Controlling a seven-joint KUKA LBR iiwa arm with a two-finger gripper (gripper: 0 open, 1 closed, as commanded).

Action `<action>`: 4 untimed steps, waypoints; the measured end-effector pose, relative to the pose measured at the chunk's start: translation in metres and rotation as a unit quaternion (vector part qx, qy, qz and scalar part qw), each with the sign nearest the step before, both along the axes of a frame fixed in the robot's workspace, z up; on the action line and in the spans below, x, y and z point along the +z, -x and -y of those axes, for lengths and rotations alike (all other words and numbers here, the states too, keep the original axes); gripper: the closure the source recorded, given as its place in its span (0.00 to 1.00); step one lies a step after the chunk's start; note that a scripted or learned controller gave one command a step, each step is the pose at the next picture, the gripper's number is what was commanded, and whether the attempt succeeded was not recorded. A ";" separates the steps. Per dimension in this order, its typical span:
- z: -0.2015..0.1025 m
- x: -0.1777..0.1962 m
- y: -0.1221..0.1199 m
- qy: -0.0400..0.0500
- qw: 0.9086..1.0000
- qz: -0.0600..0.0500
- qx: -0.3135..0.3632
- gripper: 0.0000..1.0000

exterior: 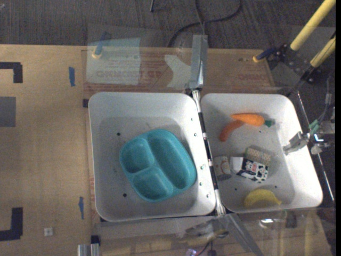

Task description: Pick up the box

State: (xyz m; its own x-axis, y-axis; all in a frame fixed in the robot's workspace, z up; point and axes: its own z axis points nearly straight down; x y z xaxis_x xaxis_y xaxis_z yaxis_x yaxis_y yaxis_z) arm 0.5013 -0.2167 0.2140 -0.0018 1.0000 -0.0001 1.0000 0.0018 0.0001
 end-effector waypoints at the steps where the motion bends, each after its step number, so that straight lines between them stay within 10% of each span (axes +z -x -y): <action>1: -0.056 -0.110 -0.021 0.001 1.000 0.005 0.030 0.00; 2: -0.054 -0.099 -0.022 0.002 1.000 0.008 0.027 1.00; 3: -0.087 -0.021 -0.065 0.000 1.000 0.001 -0.023 1.00; 4: -0.088 -0.021 -0.065 0.000 1.000 0.000 -0.022 0.00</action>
